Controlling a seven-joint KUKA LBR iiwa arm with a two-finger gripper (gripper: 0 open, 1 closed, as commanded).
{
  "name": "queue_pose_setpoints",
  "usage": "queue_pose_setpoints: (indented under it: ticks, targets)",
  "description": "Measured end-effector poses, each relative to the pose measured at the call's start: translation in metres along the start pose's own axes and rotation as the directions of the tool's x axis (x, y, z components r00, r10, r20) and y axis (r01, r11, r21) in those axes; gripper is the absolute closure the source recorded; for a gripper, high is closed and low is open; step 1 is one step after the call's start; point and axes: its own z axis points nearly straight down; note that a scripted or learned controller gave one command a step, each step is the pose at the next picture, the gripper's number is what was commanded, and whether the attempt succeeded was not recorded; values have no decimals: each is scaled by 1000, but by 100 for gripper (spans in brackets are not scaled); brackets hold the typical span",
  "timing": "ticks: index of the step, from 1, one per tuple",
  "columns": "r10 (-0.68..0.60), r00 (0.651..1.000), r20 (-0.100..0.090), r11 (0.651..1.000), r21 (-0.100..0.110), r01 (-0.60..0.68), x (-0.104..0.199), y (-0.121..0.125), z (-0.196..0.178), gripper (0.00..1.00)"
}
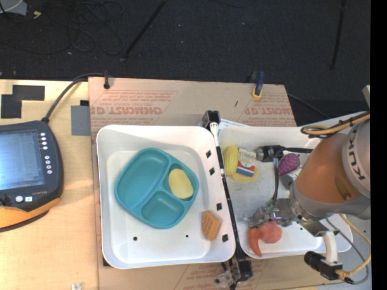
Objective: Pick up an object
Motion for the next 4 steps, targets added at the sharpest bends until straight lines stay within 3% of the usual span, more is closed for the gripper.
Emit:
queue_pose_setpoints:
  ticks: [1, 2, 4]
  targets:
    - [4, 1000, 1, 1000, -3, -4, -2, 3, -10, 100]
    - [5, 1000, 1, 1000, -3, -5, -2, 3, -10, 0]
    - [0, 1000, 1, 1000, -5, 0, -15, 3, 0, 0]
